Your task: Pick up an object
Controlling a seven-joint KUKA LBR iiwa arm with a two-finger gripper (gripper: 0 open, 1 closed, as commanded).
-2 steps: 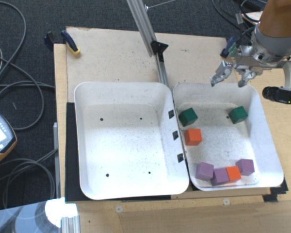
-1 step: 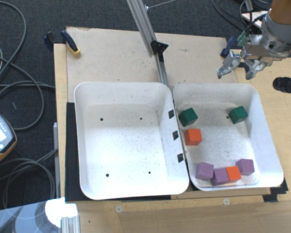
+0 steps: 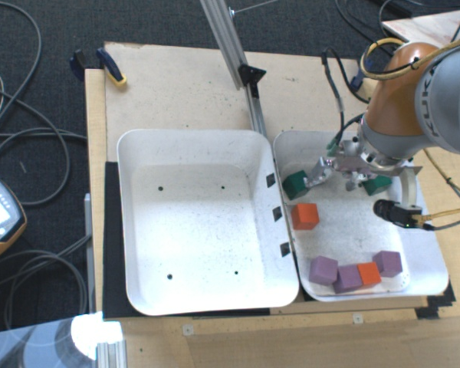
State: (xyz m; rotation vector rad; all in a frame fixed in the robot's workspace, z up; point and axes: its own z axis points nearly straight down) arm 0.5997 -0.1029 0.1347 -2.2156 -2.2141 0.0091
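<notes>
My gripper (image 3: 339, 172) hangs low over the back of the right bin (image 3: 422, 251), reaching in from the right below the orange wrist band. A dark green block (image 3: 295, 184) lies just left of it, close to the gripper's metal tip. A second green piece (image 3: 379, 182) peeks out on the gripper's right side, partly hidden by it. An orange cube (image 3: 305, 215) sits a little in front of the green block. Along the bin's front wall lie a purple block (image 3: 323, 269), another purple block (image 3: 348, 279), an orange block (image 3: 368, 274) and a third purple block (image 3: 388, 263).
The left bin (image 3: 138, 205) stands beside the right one, sharing a rim with black clips (image 3: 277, 214). A slanted metal post (image 3: 230, 37) rises behind the bins. A black cable plug (image 3: 395, 212) hangs from the arm over the right bin.
</notes>
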